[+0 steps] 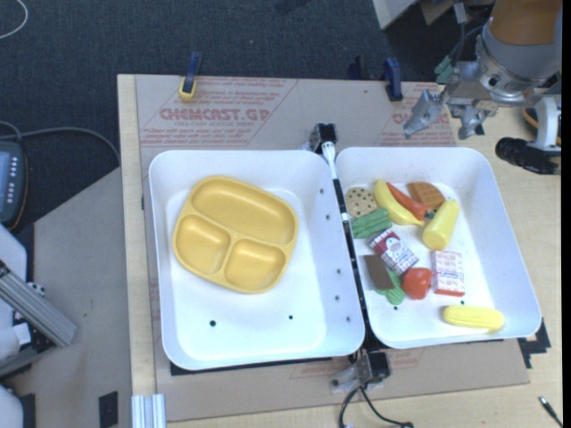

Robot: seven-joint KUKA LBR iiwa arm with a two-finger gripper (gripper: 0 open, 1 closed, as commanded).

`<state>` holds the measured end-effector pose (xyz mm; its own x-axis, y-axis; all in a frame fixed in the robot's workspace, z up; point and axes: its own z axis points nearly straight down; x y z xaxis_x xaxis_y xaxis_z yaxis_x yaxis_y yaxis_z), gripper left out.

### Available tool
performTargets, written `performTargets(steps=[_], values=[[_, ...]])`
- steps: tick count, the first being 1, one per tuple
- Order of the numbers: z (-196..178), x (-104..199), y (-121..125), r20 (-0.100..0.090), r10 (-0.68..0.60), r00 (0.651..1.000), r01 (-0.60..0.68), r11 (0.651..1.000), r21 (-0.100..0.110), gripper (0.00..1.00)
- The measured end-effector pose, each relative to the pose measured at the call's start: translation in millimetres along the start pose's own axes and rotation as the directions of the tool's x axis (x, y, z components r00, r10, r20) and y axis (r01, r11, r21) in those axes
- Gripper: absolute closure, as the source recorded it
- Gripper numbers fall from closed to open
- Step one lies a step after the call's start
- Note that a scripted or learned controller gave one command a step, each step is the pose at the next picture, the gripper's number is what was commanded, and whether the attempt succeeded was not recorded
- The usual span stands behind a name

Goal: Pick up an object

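- Gripper [443, 114]: metal, two-fingered, hanging above the far edge of the right bin [513, 239], beneath the arm's orange band; fingers are spreading wide with nothing between them.
- Task progress: judged as just starting, since no object is being held and every item is lying in a bin.
- Right bin contents, nearest the gripper first: a brown toast-like piece [427, 193], an orange carrot shape [406, 201], a glossy yellow bottle [441, 225], a speckled cookie [359, 201], a red-and-white packet [448, 272], a red tomato [417, 283], and a yellow corn cob [473, 316] at the near side.
- Left bin [178, 328]: shallow white plastic, carrying a smooth yellow divided tray [234, 233].
- Worktop [223, 114]: a flat tan board bearing red lettering.
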<state>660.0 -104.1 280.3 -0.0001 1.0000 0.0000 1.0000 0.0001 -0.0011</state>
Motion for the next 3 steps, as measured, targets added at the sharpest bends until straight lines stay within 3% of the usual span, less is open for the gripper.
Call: performTargets(steps=[3], values=[[162,-9,4,-0.001,0.000,1.000,0.000,1.000,0.004,0.00]])
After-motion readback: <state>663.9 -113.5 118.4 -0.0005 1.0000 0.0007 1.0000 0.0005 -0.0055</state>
